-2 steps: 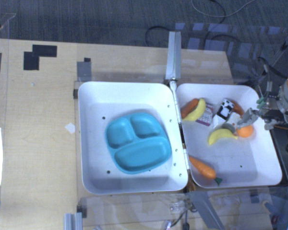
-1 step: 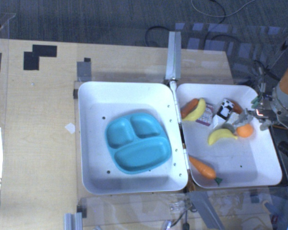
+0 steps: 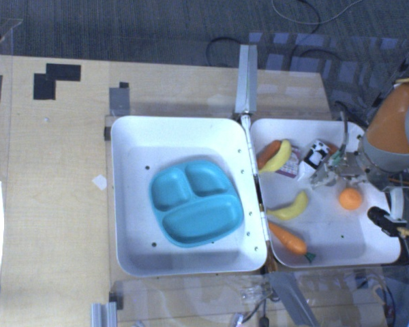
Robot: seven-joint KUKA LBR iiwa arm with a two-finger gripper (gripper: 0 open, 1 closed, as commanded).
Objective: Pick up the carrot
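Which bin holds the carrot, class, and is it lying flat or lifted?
In the right bin, lying flat. The carrot rests on the bin floor near its front left corner, apart from the tool.

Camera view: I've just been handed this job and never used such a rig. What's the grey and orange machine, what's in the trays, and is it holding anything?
You are looking down at a slant on a bench with two white bins. The grey and orange shape at right is a robot arm; its gripper hangs over the right bin. That bin holds the carrot near the front, two bananas, an orange ball and a few small items. The left bin holds a blue divided plate. The carrot lies apart from the gripper, not held.
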